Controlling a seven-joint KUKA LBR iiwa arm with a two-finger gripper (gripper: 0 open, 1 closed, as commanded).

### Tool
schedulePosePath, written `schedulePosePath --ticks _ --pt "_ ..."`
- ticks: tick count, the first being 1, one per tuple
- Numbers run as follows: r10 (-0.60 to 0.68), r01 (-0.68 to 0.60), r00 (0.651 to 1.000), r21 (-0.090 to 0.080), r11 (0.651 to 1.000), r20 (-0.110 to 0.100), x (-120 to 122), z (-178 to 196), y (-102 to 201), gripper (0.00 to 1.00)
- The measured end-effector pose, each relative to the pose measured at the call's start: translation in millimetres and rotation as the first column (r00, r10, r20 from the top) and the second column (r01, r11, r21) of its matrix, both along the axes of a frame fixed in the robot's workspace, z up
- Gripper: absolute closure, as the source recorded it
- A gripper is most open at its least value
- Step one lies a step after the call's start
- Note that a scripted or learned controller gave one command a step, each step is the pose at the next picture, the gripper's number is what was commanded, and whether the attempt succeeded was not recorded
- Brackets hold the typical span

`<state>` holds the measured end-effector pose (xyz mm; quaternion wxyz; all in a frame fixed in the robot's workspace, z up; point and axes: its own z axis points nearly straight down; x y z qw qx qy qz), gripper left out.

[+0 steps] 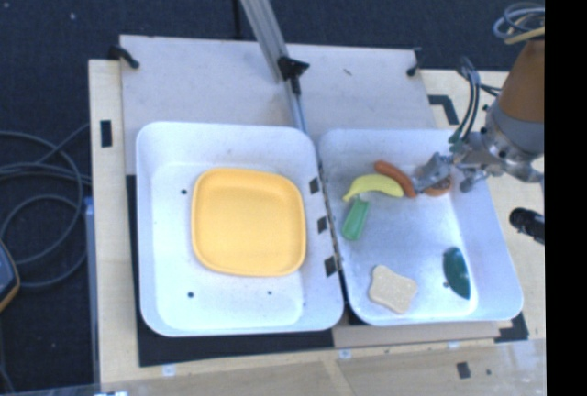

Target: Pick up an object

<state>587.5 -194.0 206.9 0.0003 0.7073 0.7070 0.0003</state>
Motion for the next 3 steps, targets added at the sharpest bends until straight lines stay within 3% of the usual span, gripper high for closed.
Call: schedulePosePath --ticks 2,3 --pt "0.0 0.0 1.0 0.0 1.0 -0.003 -2.0 -108.1 4.3 0.0" --pt "-0.001 0.001 1.0 0.0 1.0 0.001 -0.8 -95.3 3.9 1.0"
